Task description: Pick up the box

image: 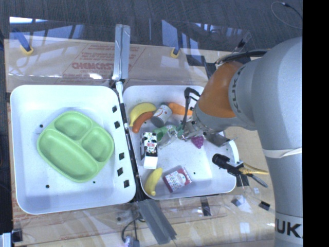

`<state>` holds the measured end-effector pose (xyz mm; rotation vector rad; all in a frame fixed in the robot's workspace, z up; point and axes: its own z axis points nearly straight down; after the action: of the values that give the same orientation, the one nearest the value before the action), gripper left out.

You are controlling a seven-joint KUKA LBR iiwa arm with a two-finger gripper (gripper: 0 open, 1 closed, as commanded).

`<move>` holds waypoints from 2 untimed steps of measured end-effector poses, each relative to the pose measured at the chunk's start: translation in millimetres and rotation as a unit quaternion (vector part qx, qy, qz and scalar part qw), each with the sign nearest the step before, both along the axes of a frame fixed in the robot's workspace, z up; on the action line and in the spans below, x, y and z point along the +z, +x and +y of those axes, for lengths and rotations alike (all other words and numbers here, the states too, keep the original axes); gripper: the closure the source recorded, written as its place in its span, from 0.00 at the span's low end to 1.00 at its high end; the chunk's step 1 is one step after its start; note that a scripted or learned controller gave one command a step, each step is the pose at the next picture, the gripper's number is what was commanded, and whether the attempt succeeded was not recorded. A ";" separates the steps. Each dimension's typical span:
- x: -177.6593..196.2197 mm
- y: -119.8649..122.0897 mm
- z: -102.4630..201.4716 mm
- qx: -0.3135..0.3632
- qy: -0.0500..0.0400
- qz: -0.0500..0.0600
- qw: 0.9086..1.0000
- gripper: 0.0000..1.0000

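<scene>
A small white box [149, 149] with a black-and-white print lies in the right bin [221, 187], near its left wall. A flat red and pink packet [176, 179] lies closer to the front wall. My gripper [182, 132] hangs low over the middle of this bin, above a green item [165, 134] and right of the white box, about a box length away. Nothing shows held in it. The grey arm with its orange band [218, 94] covers the bin's right part.
Around the gripper lie a yellow banana [142, 110], an orange-red piece [142, 122], a grey can [161, 112], an orange item [177, 107] and a purple one [198, 141]. A second banana [153, 181] lies at the front. The left bin [25, 189] holds a green divided plate [75, 145].
</scene>
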<state>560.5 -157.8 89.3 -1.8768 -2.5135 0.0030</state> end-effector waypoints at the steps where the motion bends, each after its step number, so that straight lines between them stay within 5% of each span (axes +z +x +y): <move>1: 135.9 -10.7 22.8 -0.006 0.000 -0.001 1.000 0.00; 2: 200.1 -83.1 44.7 0.198 0.000 -0.001 0.980 0.00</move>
<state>477.3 -113.1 289.5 -1.3426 -2.8378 0.0014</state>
